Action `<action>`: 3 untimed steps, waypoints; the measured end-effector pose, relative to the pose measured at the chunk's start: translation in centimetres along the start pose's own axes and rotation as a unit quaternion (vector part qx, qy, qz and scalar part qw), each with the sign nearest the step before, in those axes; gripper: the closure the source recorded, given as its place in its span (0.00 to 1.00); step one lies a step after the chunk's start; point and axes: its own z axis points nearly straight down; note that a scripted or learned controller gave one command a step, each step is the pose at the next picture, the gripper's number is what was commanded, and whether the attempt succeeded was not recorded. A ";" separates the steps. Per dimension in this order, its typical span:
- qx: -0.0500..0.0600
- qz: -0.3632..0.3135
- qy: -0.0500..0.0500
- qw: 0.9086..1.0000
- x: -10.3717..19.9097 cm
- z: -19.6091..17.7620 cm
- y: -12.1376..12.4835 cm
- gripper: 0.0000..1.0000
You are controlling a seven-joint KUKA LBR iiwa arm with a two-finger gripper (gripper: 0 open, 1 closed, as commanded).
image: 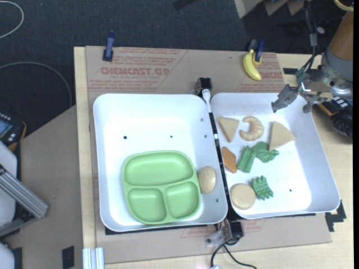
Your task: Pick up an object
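Camera view, hand: the hand [294, 98] hangs over the far edge of the right bin [322, 175], its two fingers spread apart with nothing between them.
Camera view, right bin: toy food lies in a loose cluster in the middle. A croissant [251, 128] sits at the far end between two tan wedges [228, 128], the second [280, 135] nearest the hand. Nearer are an orange piece [229, 159], two green vegetable pieces [255, 154], a spiky green piece [261, 188] and a round tan biscuit [243, 195].
Camera view, left bin: a green divided plate [161, 185] lies in the left bin [112, 122], with a tan bread roll [207, 179] just beside its right rim.
Camera view, desk: a banana [252, 66] rests on the cardboard beyond the bins.
Handling, judged: the pieces look like light, stiff, smooth plastic, likely to slip or skate if pinched off-centre.
Where to grip, judged: the right wedge is closest and lies fairly apart; close across its two flat sides near the thick end. The croissant's curved middle is a second choice.
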 end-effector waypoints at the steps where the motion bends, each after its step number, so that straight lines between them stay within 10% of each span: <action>1: -0.002 0.000 -0.001 1.000 0.0 -1.1 0.1 1.00; 2: 0.002 0.003 0.000 1.000 -7.8 3.1 -0.5 1.00; 3: -0.011 -0.002 -0.003 1.000 -2.3 -22.8 -3.2 1.00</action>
